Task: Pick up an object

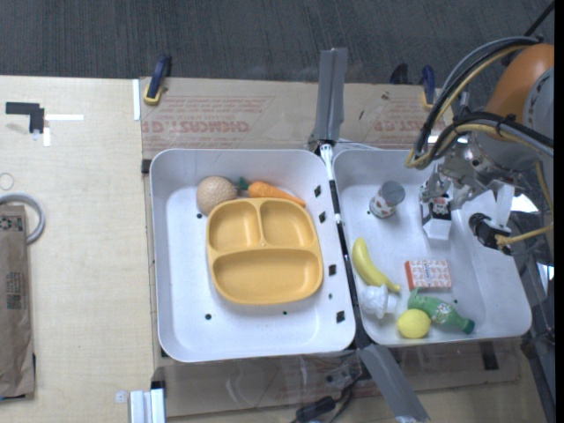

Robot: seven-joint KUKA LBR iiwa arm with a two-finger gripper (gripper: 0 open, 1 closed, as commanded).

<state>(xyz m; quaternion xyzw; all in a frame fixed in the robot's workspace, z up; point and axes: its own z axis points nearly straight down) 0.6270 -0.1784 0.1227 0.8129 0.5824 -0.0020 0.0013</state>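
The tool [438,223] hangs over the right bin [493,311]; I cannot tell its state. Descending here, it risks missing the small cup [386,199] and striking bare floor.

Illumination is bright and even, from overhead. Both white bins [172,263] render near overexposure, with mild glare on their floors. Shadows beneath the yellow tray [263,252] are soft and short. Focus is moderately sharp throughout; fine detail appears slightly grainy.
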